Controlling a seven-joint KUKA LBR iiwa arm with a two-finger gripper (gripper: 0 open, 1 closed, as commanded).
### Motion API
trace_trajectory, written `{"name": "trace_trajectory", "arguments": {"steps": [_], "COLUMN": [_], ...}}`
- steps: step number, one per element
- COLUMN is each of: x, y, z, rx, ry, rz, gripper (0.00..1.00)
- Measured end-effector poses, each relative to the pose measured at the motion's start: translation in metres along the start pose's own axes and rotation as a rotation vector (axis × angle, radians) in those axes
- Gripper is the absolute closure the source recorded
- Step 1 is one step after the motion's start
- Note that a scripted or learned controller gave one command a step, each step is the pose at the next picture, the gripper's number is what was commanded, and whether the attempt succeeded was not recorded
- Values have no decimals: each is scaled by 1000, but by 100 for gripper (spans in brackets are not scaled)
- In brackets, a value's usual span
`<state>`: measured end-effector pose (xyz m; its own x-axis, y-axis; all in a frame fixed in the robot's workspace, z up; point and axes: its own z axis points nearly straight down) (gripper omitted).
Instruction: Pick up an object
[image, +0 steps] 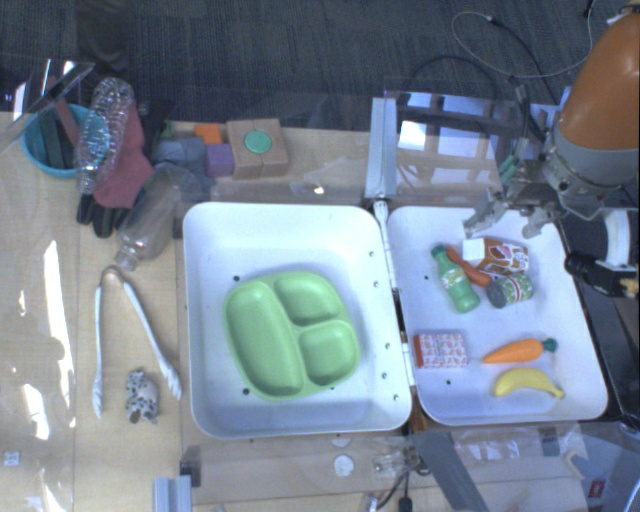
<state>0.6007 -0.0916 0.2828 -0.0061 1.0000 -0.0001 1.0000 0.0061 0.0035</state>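
The right bin (585, 330) holds a green bottle (458, 280), a red and white pouch (503, 256), a small can (511, 290), a red patterned box (441, 350), a carrot (518, 350) and a banana (527, 383). My gripper (508, 216) hangs over the far end of this bin, just above and behind the pouch and bottle. Its fingers (482, 214) are spread open with nothing between them. The orange band of the arm (600, 90) fills the upper right corner.
The left bin (210, 250) holds a green divided plate (292, 332). On the bench to the left lie white tongs (130, 330), a small spotted toy (142, 395), a clear plastic bottle (150, 220), dark gloves (105, 190) and a blue bowl (55, 140). Wooden blocks (245, 148) sit at the back.
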Motion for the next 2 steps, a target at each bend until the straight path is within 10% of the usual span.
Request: {"name": "trace_trajectory", "arguments": {"steps": [1,2], "x": [-23,-21], "y": [-16,-13], "z": [193,180], "rx": [-5,-13], "ry": [-1,-1], "rz": [-131,-133], "gripper": [0,100]}}
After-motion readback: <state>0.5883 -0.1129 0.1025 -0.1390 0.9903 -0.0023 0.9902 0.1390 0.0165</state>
